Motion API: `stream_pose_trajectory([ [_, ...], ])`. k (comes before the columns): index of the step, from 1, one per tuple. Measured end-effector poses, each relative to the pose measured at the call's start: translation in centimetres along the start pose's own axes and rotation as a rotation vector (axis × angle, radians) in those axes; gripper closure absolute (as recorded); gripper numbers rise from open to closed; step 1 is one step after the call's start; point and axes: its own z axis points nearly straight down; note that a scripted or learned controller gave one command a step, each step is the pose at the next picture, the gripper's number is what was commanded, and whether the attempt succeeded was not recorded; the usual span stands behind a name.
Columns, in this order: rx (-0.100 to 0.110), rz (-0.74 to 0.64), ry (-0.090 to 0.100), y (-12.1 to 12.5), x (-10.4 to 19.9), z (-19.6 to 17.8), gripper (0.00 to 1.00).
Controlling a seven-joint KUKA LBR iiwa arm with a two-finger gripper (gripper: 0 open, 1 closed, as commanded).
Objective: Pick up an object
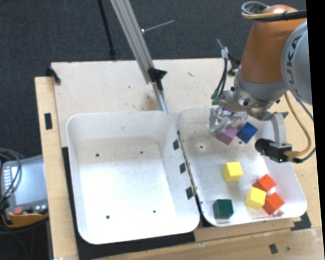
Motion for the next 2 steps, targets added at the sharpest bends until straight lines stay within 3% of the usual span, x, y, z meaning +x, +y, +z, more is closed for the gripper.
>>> stream_pose_trajectory([
  [2, 0.001, 0.0, 0.0, 2.2, 11.1, 1.5, 1.0],
])
